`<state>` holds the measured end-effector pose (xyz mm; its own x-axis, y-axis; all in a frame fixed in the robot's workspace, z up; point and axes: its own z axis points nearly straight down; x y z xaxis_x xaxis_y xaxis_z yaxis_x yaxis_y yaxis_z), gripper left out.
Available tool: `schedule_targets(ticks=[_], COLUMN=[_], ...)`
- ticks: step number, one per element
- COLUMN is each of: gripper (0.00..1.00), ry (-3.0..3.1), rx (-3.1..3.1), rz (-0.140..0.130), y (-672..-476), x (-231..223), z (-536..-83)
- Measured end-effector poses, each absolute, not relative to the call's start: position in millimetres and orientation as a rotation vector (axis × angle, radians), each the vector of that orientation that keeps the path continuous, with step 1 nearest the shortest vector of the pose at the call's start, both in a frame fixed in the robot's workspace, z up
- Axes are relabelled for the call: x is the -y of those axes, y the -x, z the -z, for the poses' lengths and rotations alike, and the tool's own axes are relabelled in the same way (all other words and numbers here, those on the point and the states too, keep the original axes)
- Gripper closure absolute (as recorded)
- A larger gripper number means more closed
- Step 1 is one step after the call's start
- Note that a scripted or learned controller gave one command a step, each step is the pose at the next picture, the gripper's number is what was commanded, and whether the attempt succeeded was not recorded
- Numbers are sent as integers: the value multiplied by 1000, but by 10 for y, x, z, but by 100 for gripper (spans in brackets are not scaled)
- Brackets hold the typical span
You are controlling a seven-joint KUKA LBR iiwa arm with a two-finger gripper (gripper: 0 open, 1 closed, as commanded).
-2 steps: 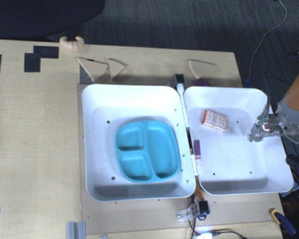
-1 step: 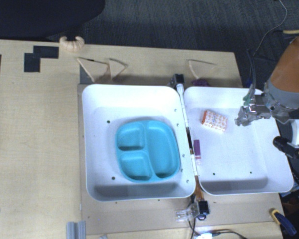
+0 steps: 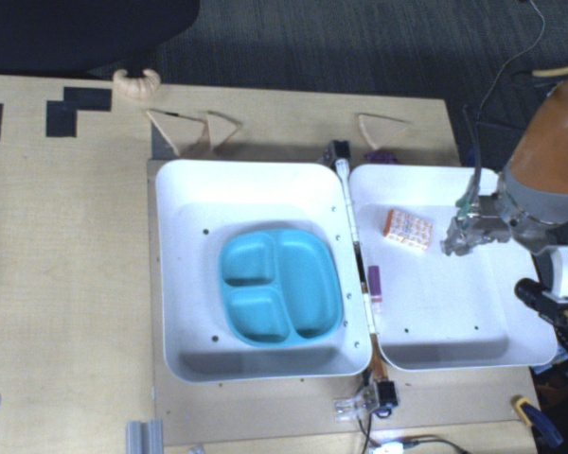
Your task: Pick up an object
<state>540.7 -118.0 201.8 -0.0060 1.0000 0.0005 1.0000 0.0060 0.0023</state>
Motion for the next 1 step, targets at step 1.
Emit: schedule_targets(ticks=[1], gripper=[100], ry=[-2214], rx=[-2228], rz=[-2], y=[-4985], x=[919], z=[-2177])
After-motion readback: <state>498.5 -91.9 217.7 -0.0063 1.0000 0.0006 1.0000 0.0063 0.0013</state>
